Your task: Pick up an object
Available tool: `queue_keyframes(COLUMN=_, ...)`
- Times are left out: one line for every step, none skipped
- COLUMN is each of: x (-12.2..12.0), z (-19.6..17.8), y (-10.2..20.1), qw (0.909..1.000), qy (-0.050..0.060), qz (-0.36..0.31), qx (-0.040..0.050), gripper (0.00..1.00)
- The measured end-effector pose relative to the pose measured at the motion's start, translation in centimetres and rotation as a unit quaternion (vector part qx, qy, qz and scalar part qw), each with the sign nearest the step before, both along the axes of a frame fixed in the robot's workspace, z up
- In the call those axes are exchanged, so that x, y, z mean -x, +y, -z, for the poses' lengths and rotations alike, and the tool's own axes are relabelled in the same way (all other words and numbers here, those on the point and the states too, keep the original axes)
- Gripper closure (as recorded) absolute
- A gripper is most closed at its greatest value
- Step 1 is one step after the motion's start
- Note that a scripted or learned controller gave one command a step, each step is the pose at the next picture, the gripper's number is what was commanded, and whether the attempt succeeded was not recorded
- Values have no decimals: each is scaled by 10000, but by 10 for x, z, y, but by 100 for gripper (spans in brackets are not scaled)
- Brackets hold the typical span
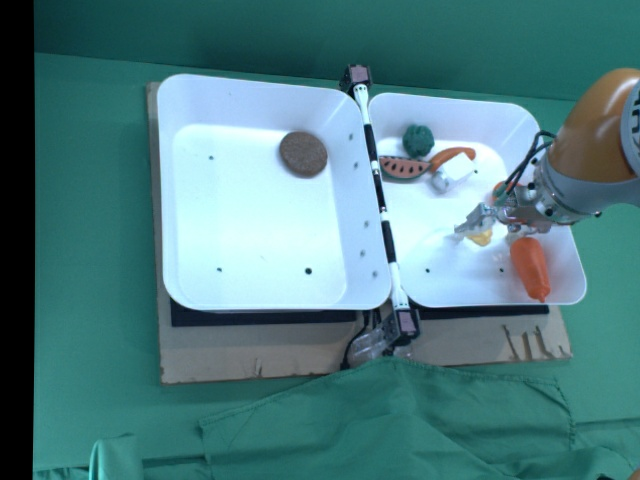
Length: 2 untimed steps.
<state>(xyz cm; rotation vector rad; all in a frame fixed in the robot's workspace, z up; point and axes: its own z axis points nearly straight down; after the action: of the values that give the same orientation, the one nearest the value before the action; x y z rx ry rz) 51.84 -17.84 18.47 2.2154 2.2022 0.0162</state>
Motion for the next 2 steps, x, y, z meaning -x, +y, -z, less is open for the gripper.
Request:
queue_keyframes(x=27, z=-1, y=-10, qw=10000, qy=-10, qz=-10, qx=11, gripper=0)
queue_keyframes(x=-35, z=-11, y=-8, qw=10000, qy=52, qz=-32, qx=-6, gripper=0)
